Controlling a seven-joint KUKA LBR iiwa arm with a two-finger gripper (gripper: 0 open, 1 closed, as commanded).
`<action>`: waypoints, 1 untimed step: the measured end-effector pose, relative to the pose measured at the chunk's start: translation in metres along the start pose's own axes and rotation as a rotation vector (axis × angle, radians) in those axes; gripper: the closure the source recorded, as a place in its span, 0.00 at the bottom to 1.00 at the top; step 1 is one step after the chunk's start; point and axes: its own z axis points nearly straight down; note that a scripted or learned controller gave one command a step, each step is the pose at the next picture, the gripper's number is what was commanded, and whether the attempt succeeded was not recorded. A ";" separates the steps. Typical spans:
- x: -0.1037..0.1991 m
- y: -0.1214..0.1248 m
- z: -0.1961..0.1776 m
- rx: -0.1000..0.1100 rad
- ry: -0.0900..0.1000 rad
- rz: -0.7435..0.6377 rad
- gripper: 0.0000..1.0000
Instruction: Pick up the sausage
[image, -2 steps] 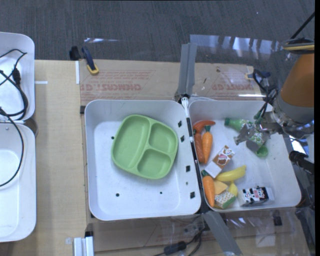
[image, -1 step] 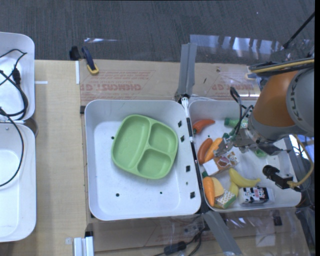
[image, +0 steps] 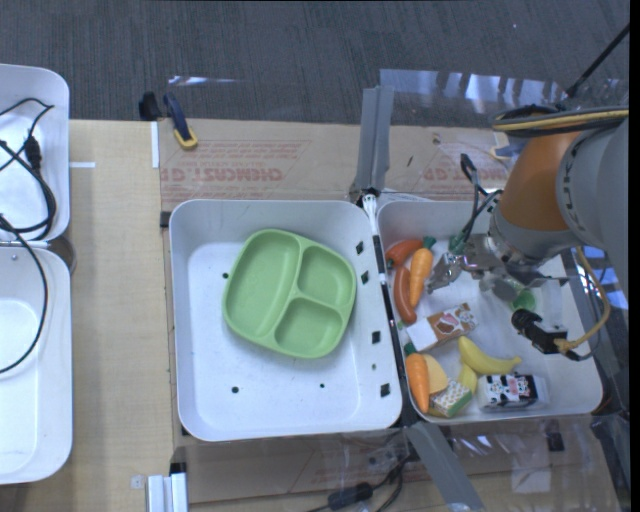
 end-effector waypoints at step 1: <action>0.020 -0.032 0.005 0.003 0.001 0.162 0.00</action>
